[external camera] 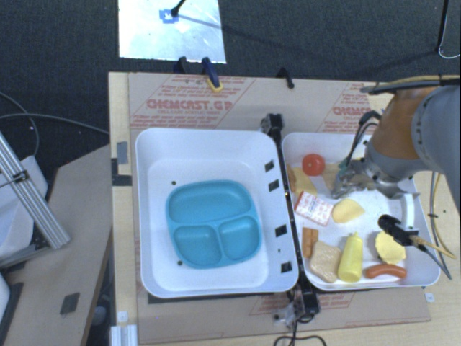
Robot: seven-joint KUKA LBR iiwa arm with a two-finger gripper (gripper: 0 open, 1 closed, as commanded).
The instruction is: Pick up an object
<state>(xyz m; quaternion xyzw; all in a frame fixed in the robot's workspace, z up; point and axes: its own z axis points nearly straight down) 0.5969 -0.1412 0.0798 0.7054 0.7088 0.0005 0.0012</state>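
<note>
1. My arm [425, 125] reaches in from the right and bends down over the right bin [330, 145], with the orange band sitting above the bin's far right part.
2. My gripper [340, 187] is low in the middle of that bin, towards its far half. I cannot tell from this view whether it is released or clenched, and I see nothing that I could call held.
3. The things to pick from all lie in the right bin. A red tomato [312, 164] is just left of my gripper, on the far side.
4. A pale yellow slab [302, 183] lies below the tomato against the bin's left wall, and a white packet with red print [314, 209] lies just in front of it.
5. A yellow lemon-like piece [348, 210] sits just in front of my gripper and beside the packet. I cannot tell if I am touching it.
6. Nearer the front edge, a yellow bottle [351, 256] lies beside a bread slice [325, 261], with a small orange cracker [310, 239] at the slice's far left.
7. A sausage [385, 271] lies along the front right, and a yellow curved piece [390, 248] rests just behind it.
8. The left bin [155, 157] holds a blue divided tray [212, 222], well apart from my gripper.
</note>
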